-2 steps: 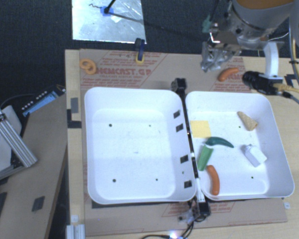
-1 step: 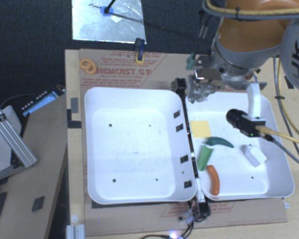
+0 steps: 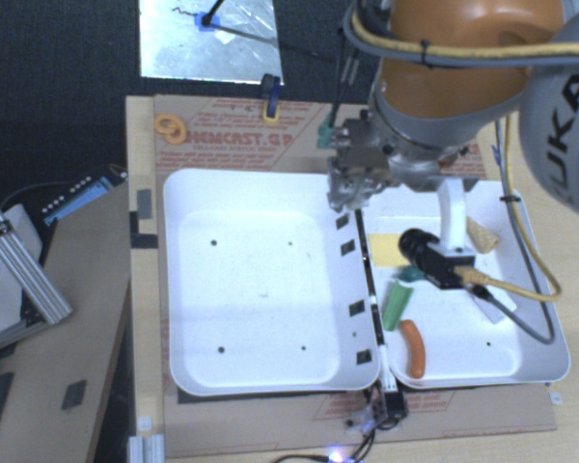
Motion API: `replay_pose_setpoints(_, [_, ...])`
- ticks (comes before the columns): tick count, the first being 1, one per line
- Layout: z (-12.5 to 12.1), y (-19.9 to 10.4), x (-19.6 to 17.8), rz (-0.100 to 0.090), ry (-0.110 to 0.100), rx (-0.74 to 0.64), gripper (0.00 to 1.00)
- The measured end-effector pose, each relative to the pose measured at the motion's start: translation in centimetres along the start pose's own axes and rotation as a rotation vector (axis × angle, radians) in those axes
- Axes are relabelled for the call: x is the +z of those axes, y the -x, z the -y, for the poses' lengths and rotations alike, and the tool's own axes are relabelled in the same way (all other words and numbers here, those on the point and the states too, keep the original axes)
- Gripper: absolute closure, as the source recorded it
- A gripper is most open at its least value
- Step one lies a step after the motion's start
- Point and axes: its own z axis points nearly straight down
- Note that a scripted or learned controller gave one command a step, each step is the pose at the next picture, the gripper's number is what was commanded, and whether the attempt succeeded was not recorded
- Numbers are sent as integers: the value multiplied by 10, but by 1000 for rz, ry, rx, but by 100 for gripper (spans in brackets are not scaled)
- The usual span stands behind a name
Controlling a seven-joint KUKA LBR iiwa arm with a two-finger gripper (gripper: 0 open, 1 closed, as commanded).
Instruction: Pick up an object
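Two shallow white plastic bins sit side by side on a tan cardboard sheet (image 3: pixel 241 135) printed with red lettering too blurred to read for certain. Largest in view is the grey arm with its orange band (image 3: pixel 463 27), reaching in from the right and hanging over the far edge of the right bin (image 3: pixel 531 355); part of the white letters "KU" shows on its grey casing at the right edge. The left bin (image 3: pixel 251 278) offers wide open floor, marked by a few small dark dots. The gripper (image 3: pixel 347 196) hangs at the far end of the divide between the bins; whether it is spread or pressed together cannot be told.

In the right bin, near the dividing wall, lie a flat yellow piece (image 3: pixel 386 249), a green cylindrical object (image 3: pixel 398 302) and, nearer, an orange sausage-shaped object (image 3: pixel 414 347). A tan wedge-shaped piece (image 3: pixel 482 234) lies further right.
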Motion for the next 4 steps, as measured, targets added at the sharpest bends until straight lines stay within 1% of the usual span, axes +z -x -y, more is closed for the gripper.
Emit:
replay_pose_setpoints(1, [31,-45,-21,-1,1,0,100])
replay_pose_setpoints(2, [30,-63,-16,1,-1,3,100])
replay_pose_setpoints(3, [29,-85,-19,1,-1,4,100])
replay_pose_setpoints(4, [29,-94,-27,1,-1,4,100])
